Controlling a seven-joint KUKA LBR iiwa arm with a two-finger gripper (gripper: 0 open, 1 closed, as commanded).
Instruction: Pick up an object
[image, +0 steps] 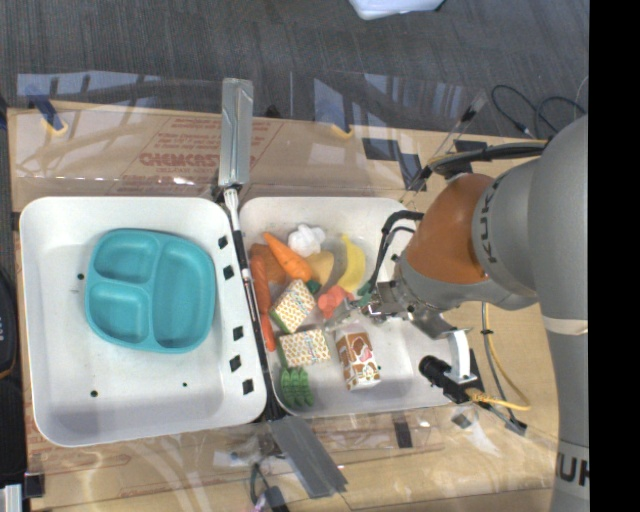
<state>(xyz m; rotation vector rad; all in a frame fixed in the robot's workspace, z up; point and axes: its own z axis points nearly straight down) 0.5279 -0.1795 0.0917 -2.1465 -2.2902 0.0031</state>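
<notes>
The right bin (400, 385) holds a pile of toy foods: an orange carrot (286, 256), a white lump (307, 239), a yellow banana (352, 262), a tan pear-like piece (322, 265), a red piece (332, 298), two checkered packets (294, 305) (304, 347), a brown carton (358, 360) and a green piece (294, 385). My gripper (368, 300) hangs low in this bin, just right of the red piece and below the banana, under the orange wrist band (450, 240). Nothing shows in its grasp.
In the left bin (50, 380) lies a teal divided plate (152, 288). A long red-orange piece (262, 300) lies along the divider between the bins. The grey arm covers the right bin's right side, with cables trailing near its front corner.
</notes>
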